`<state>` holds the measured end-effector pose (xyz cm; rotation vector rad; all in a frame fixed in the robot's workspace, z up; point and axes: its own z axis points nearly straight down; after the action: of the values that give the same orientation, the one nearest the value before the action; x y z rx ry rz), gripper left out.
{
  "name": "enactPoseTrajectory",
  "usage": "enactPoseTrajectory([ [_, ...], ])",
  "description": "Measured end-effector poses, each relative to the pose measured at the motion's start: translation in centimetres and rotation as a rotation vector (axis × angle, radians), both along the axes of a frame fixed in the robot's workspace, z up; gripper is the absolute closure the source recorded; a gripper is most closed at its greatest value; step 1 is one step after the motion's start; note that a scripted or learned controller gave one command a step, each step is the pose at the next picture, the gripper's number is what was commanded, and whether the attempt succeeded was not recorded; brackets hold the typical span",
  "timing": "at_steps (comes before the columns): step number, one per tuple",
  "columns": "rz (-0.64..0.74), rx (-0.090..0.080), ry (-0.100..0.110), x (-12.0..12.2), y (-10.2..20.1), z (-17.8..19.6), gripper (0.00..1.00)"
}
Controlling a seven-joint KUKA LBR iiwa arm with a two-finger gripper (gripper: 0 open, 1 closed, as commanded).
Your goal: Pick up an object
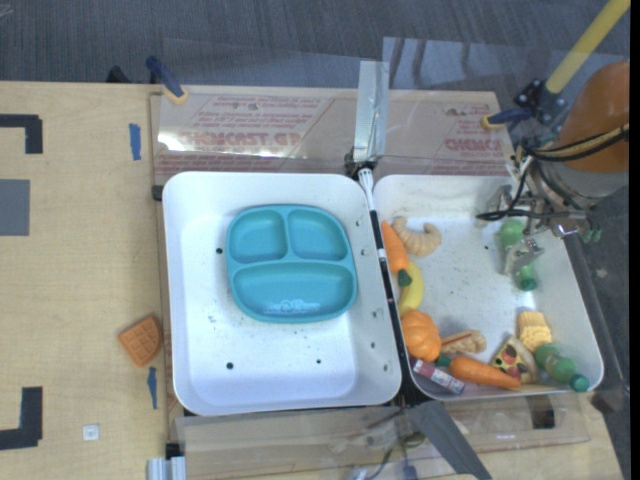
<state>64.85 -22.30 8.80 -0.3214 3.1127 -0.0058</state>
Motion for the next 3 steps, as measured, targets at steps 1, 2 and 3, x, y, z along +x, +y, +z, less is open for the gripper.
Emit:
enactPoseTrajectory([
  [1,-0.041,0.003,0.007,-1.0,0.5,0.0,0.00],
  [2,-0.018,0.003,0.002,0.1,3.1,-0.1,0.00],
  [3,0.070,0.001,0.007,-1.7,-0.1,0.0,0.00],
])
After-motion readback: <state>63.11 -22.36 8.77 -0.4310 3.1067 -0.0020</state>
